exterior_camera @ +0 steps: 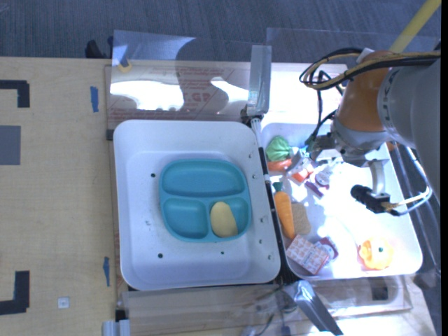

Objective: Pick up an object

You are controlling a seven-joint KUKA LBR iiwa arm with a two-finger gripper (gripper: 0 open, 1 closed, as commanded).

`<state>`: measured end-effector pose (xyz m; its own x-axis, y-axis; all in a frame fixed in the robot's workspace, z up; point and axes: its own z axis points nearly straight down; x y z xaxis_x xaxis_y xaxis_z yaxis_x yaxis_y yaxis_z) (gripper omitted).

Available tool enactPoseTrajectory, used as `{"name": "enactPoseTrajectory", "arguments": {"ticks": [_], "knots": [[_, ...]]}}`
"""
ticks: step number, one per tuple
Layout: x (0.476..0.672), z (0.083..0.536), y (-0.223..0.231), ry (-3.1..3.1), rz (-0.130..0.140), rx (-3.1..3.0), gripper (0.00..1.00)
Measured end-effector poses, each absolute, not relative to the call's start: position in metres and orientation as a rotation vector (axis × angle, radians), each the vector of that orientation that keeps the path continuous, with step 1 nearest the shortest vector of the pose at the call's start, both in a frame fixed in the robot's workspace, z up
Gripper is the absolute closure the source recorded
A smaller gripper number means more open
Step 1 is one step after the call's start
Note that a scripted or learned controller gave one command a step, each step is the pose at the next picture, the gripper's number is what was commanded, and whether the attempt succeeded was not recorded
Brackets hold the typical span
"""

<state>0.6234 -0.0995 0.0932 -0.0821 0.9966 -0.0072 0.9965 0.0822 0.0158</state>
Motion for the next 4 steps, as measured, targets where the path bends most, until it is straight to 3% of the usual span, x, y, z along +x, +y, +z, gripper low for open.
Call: {"name": "enactPoseTrajectory", "arguments": {"ticks": [1,2,3,4], "knots": [[0.653,0.090,-0.129,2.304,0.000,2.146,0.00],[0.655,0.101,-0.132,2.301,-0.003,2.142,1.00],[0.655,0.108,-0.132,2.304,-0.007,2.142,1.00],[0.646,0.193,-0.079,2.286,0.008,2.148,1.00]]}}
